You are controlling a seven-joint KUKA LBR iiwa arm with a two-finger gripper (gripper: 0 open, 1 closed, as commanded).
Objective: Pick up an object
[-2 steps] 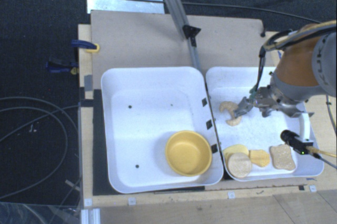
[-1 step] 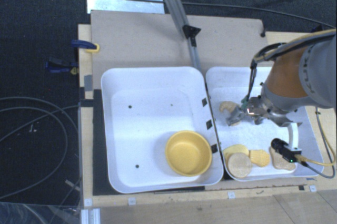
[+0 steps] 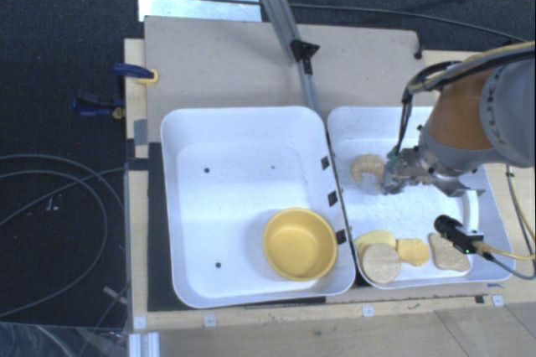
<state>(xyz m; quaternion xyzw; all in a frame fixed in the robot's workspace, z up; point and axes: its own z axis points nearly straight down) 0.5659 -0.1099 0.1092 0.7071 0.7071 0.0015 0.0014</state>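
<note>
My gripper [image 3: 392, 182] hangs low in the right bin [image 3: 352, 125], just to the right of a tan curved pastry-like piece [image 3: 366, 168]. The arm's wrist covers most of the gripper from above. Along the near edge of the same bin lie a round cracker-like disc [image 3: 381, 262], a yellow piece [image 3: 374, 240] behind it, a small yellow chip [image 3: 413, 250] and a pale bread-like slice [image 3: 449, 253]. A yellow bowl [image 3: 300, 243] sits in the near right corner of the left bin [image 3: 234, 129].
A grey pole [image 3: 276, 3] slants down from the top to the divide between the bins. A black cable plug [image 3: 456, 234] hangs off the arm above the bread-like slice. A blue and yellow clamp [image 3: 134, 75] sits at the bench's left edge.
</note>
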